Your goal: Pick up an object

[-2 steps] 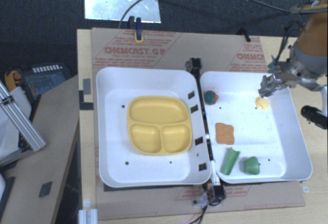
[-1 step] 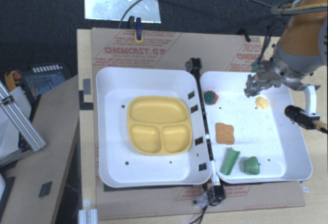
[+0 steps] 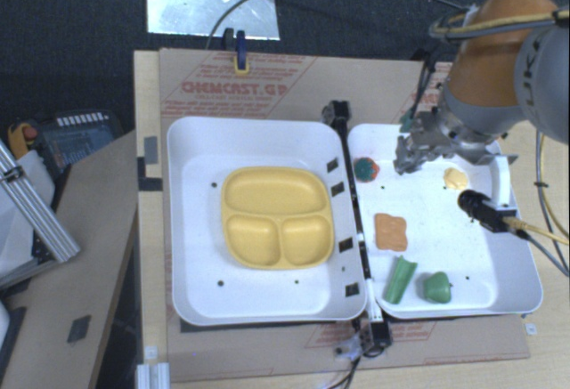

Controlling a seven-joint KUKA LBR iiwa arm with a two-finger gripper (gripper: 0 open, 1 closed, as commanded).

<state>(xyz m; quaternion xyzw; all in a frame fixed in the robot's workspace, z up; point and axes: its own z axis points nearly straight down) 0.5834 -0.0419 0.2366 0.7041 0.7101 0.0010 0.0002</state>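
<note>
The jaws, whose state I could not tell, hung just beside the small red-and-green toy in the right bin; probably light, rounded, best pinched across its middle.

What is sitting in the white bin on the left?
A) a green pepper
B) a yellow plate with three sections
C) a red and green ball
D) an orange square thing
B: the yellow plate, split into three sections, lies in the left bin; the green pepper, the orange square thing and the red and green ball are all in the right bin.
</note>
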